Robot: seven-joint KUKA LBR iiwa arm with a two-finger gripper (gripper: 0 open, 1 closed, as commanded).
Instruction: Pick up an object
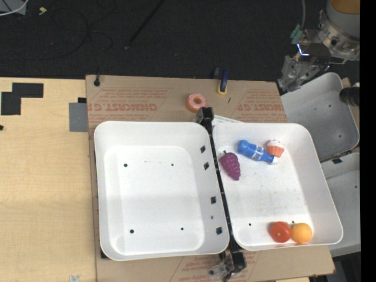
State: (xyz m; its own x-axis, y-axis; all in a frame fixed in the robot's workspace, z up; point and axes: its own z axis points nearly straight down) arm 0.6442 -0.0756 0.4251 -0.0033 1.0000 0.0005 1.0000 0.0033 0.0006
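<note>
Camera view: pincer [292,78] up top-right, off bins, touching nothing.

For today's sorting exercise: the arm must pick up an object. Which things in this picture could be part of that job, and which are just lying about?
Part of the job:
gripper
purple grapes
blue bottle
orange-and-white piece
red tomato
orange fruit
right bin

Lying about:
pink doughnut, outside the bins
blue-and-yellow clamp
left bin
</note>
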